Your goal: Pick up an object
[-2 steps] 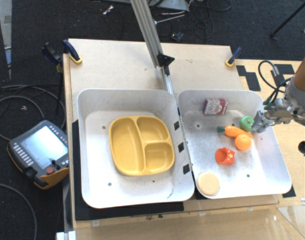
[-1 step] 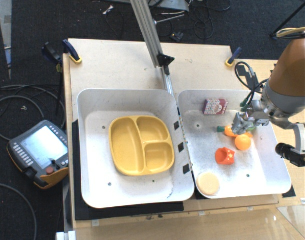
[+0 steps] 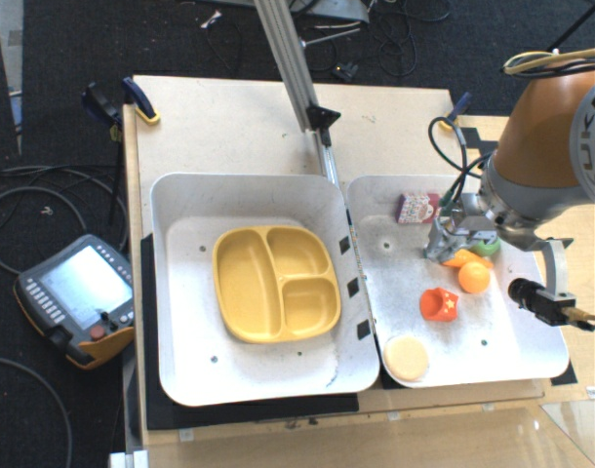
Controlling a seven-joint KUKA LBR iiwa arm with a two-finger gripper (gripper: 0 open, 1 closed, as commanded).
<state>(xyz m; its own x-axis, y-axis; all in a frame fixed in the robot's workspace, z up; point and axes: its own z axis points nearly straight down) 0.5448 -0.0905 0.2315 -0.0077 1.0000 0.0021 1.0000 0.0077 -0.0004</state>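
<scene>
The pincer [image 3: 446, 247] sits low in the right bin [image 3: 532, 359] beside an orange ball [image 3: 474, 277], its grip state unclear.

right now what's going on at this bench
A grey and orange robot arm reaches in from the right and has its hand low in the right bin, next to an orange ball with something green beside it. A red piece, a pale round piece and a small pink box lie loose in the same bin. The left bin holds a yellow divided tray. Nothing looks lifted yet.
</scene>
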